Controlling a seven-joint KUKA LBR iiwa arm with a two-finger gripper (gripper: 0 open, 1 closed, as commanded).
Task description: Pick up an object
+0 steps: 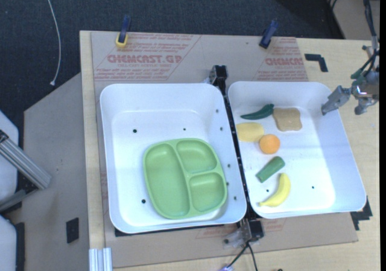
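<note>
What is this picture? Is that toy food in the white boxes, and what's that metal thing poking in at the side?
One camera looks down from above on a bench. On it sit two shallow white bins. The left bin holds a green divided plate. The right bin holds toy food: a banana, an orange, a lemon, a tan bread piece, and two green vegetables, one by the back wall and one by the banana. The metal thing is a robot arm's end effector, by the right bin's far corner. It holds nothing; its job is picking something up.
</note>
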